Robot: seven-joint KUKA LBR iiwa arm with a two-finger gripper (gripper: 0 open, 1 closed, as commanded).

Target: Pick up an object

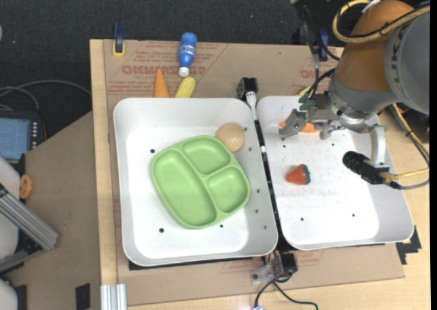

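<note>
The right bin (382,227) holds a small red strawberry-like toy (298,175) near its middle and a small orange piece (309,126) near its far left corner. My gripper (307,129) hangs low over that corner, reaching in from the right. Its fingers (290,128) stand apart, open, one on each side of the orange piece, which lies on the bin floor. The left bin (136,227) holds a green divided plate (198,180) and a tan round ball (231,136) at the plate's far right edge.
Behind the left bin, a blue-and-white bottle (186,52), an orange carrot (160,85) and a yellow corn piece (185,87) lie on the cardboard. A black cylinder with a cable (362,165) hangs from the arm over the right bin's right side.
</note>
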